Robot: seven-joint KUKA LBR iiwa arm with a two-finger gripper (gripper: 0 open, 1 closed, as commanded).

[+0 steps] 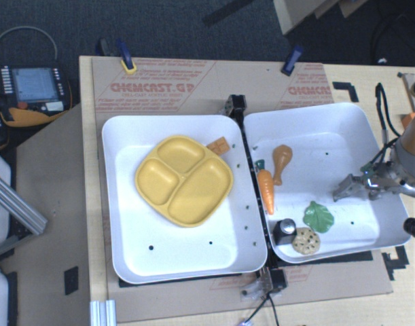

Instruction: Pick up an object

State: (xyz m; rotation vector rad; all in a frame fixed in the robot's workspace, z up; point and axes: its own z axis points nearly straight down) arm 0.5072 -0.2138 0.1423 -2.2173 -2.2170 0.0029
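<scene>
In the right bin (pixel 343 124) lie a brown drumstick (pixel 281 160), an orange carrot (pixel 265 190), a green leaf (pixel 318 216), a speckled cookie (pixel 305 240) and a small black-and-white piece (pixel 284 230). My gripper (pixel 352 184) hangs over the right side of this bin, reaching in from the right edge. It is open with nothing between its fingers. The green leaf is the nearest object, lying below and to the left of it, apart from it.
The left bin (pixel 125 202) bears a yellow divided plate (pixel 184 180), with a small orange block (pixel 219 145) at the plate's upper right rim. A black divider (pixel 246 175) runs between the bins. Cables hang at the right bin's far right.
</scene>
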